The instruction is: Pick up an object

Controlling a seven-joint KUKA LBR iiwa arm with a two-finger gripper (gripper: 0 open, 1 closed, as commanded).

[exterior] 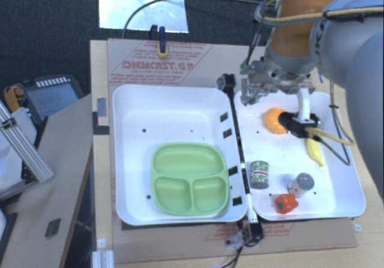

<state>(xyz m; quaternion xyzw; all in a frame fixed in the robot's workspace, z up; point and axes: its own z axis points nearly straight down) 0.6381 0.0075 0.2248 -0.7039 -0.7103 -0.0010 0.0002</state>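
Nearest the camera, a small red-orange pepper-shaped toy (286,203) lies at the front of the right shallow white bin (345,201), at about six o'clock on its floor. Whether the gripper's fingers are spread or closed cannot be told, for the gripper (255,94) hangs as a dark metal cluster over the bin's back left corner, near eleven o'clock, and nothing is visible between the tips. Above it the orange band (306,6) and grey arm (354,39) come in from three o'clock. An orange round fruit (275,120) sits just beside the gripper, toward the bin's middle, touching a black fitting (298,125) on its three o'clock side. A yellow banana-shaped toy (315,151) lies beyond that, near three o'clock. A small green-and-white labelled can (259,174) stands by the left wall around eight o'clock, and a small grey-capped bottle (299,184) lies just above the pepper. A pale green divided plastic tray (189,178) rests in the left white bin (138,117), toward five o'clock.
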